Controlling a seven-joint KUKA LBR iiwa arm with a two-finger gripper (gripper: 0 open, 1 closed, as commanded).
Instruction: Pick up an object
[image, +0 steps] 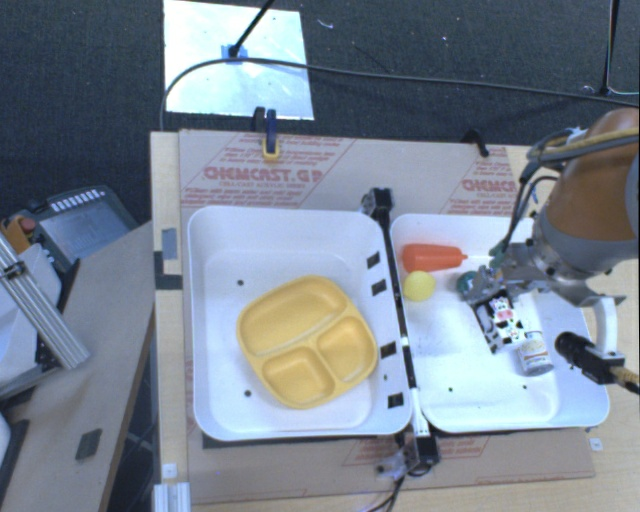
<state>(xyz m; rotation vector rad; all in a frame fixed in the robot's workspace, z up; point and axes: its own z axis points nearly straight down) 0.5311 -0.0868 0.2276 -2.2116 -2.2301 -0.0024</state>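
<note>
The surface carries two white bins on dark floor. The right bin holds a carrot, yellow ball and bottle. Pincer state: cannot tell.

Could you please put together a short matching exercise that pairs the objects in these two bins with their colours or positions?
Things:
1. divided tray
2. ball
3. carrot
4. bottle

Descriptions:
A. orange, near the right bin's far edge
B. yellow, in the left bin
C. small and yellow, in the right bin
D. white-capped, lying in the right bin

Pairs: 1-B, 2-C, 3-A, 4-D
</note>
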